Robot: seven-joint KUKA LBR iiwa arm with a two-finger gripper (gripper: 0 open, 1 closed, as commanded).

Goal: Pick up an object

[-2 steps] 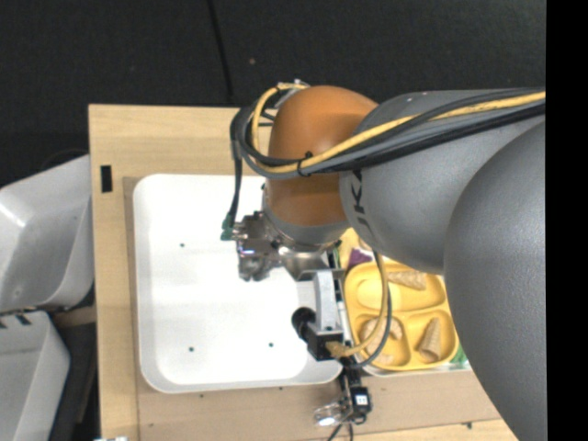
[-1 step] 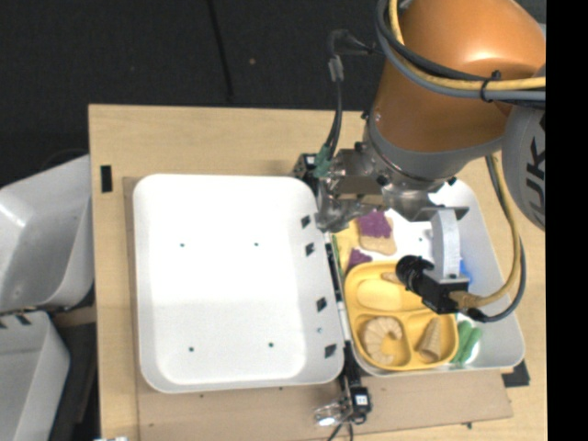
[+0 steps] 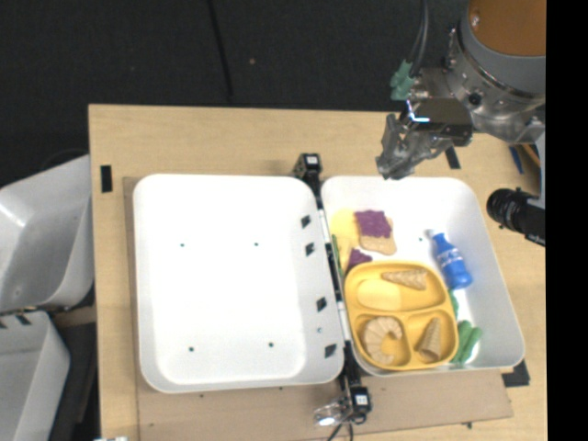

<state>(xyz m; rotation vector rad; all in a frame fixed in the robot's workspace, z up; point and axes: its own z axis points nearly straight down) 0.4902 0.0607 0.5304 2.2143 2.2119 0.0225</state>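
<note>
Landmark: the yellow divided tray (image 3: pixel 401 318), lying in the near part of the right bin (image 3: pixel 491 246).
Tray contents: pale food-shaped pieces sit in its compartments.
Green piece (image 3: pixel 468 340): touching the tray's near right corner, partly tucked under it.
Blue bottle (image 3: pixel 451 261): just beside the tray's right far edge, lying on the bin floor.
Purple-topped piece (image 3: pixel 374 231): just beyond the tray's far left corner; it looks like a toy toast slice, though the view is too coarse to be sure.
Left bin (image 3: pixel 225 278): left of the tray, across the divider.
End effector (image 3: pixel 401 159): well beyond the tray, hovering over the right bin's far rim above the tabletop (image 3: pixel 230 141), nothing between its fingers; how wide it stands I cannot tell.
</note>
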